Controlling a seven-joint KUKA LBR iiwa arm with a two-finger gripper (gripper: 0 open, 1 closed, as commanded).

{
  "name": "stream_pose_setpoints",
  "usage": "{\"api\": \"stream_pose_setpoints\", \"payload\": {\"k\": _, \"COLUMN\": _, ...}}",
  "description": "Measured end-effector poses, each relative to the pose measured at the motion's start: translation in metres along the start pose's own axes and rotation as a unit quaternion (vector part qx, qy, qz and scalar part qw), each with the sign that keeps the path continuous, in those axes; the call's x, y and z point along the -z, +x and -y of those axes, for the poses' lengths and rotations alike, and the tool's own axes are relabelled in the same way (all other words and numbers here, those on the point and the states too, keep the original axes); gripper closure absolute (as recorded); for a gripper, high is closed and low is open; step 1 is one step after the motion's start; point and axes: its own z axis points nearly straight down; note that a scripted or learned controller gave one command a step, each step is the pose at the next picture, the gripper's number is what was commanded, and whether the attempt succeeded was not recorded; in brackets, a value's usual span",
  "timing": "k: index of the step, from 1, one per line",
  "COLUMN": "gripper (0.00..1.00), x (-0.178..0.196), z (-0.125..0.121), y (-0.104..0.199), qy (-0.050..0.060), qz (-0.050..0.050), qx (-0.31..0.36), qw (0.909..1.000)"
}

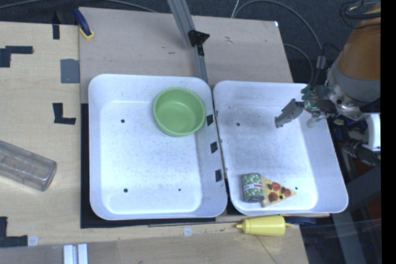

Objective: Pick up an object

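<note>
From my remote seat I see a pale wooden worktop (pixel 136 40) over dark carpet, with black tape marks along its left side. At the far left of the frame a clear plastic container (pixel 25 165) lies on its side, and near the upper left a blue-and-yellow clamp (pixel 83 23) sits at the board's corner. The left bin (pixel 124 195) holds a green bowl (pixel 179 111), upright in its upper right part, close to the shared wall. A grey metal pole (pixel 176 0) slants down from the top centre to the gap between the bins. The right bin (pixel 322 195) carries a small green can (pixel 252 187) and a pizza-slice toy (pixel 277 190), touching each other near its lower edge. A yellow bottle (pixel 266 225) lies on the worktop just below that bin. At the right, the claw (pixel 296 111) hangs over the right bin's upper right area, well apart from the can; I cannot tell how its tips stand, and nothing shows between them.
</note>
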Motion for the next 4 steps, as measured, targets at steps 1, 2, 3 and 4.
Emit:
{"api": "stream_pose_setpoints", "payload": {"k": 1, "gripper": 0.00, "x": 0.000, "z": 0.000, "y": 0.000, "qy": 0.000, "qz": 0.000, "qx": 0.000, "qw": 1.0000}}
{"api": "stream_pose_setpoints", "payload": {"k": 2, "gripper": 0.00, "x": -0.063, "z": 0.005, "y": -0.003, "qy": 0.003, "qz": 0.000, "qx": -0.001, "qw": 1.0000}}
{"api": "stream_pose_setpoints", "payload": {"k": 3, "gripper": 0.00, "x": -0.128, "z": 0.007, "y": -0.002, "qy": 0.004, "qz": 0.000, "qx": -0.001, "qw": 1.0000}}
{"api": "stream_pose_setpoints", "payload": {"k": 4, "gripper": 0.00, "x": -0.150, "z": 0.007, "y": -0.002, "qy": -0.001, "qz": 0.001, "qx": -0.001, "qw": 1.0000}}
